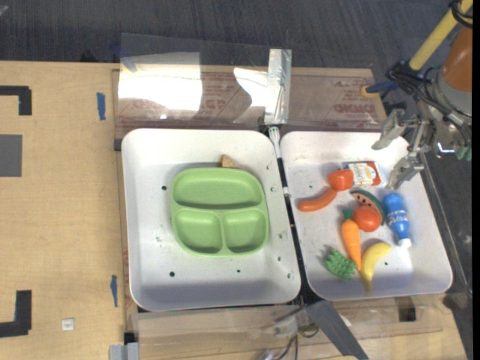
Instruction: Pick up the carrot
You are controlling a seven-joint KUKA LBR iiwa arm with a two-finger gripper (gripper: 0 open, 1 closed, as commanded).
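A dark grey carpeted floor (225, 6) runs across the 12 o'clock edge. At 9 o'clock lies a pale wooden board (56, 193), carrying black tape marks (19, 100) and short blue tape strips (100, 105). Behind the bins, toward 12 o'clock, a clear plastic sheet (195, 88) over brown cardboard (330, 100) catches a bright glare of overhead light (the printed lettering is too washed out to read). A strip of silver tape (279, 81) stands upright at its middle. At 6 o'clock, bare wooden bench framing (225, 328) shows.
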